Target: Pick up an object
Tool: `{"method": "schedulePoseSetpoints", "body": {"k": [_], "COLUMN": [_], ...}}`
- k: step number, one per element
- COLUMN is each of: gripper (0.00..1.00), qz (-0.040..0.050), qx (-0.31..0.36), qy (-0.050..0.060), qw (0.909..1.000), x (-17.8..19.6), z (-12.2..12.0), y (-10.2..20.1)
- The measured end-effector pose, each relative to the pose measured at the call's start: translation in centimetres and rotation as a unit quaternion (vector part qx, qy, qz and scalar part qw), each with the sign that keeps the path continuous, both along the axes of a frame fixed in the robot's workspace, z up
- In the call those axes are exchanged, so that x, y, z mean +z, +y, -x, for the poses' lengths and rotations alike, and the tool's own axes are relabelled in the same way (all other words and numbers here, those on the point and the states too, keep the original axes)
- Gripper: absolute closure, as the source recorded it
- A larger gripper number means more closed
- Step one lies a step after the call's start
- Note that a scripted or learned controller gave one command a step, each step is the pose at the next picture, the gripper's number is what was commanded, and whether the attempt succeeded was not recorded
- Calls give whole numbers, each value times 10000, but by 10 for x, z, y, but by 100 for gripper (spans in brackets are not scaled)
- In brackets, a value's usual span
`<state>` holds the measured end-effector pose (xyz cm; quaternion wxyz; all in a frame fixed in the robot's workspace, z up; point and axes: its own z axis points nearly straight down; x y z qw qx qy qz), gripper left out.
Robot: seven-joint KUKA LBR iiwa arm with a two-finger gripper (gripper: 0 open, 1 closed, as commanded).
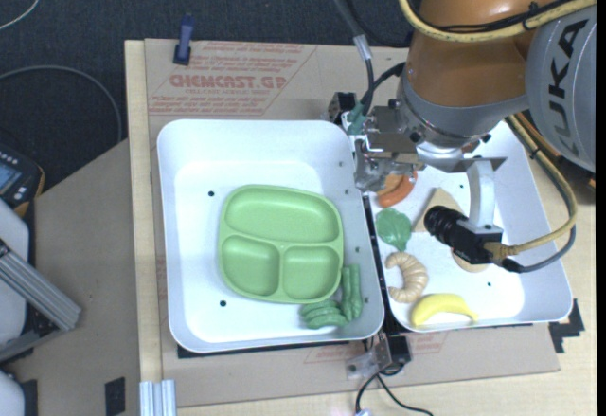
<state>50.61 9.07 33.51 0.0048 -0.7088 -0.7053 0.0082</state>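
Toy food [417,277] in right white bin [540,215]

Right bin: a yellow plastic banana [443,309] lies nearest, a tan curled croissant [408,274] just beyond it, a green leafy piece [393,229] farther, an orange piece [398,190] farthest.

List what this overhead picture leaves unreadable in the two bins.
- Tool: the arm's orange band covers it from above, so its state is unreadable.
- Orange item: mostly hidden beneath the tool; what it is stays unclear.
- Right bin: its upper part is hidden by the arm.
- Green pods: bunched by the divided plate; their number is unclear.
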Motion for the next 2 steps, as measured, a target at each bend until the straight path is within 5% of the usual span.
{"method": "schedulePoseSetpoints", "body": {"k": [1,2], "gripper": [100,100], "qz": [-26,-37], "qx": [25,32], "qy": [-104,-139], "qw": [9999,9999], "x": [19,93], "z": [-3,27], "y": [2,-2]}}
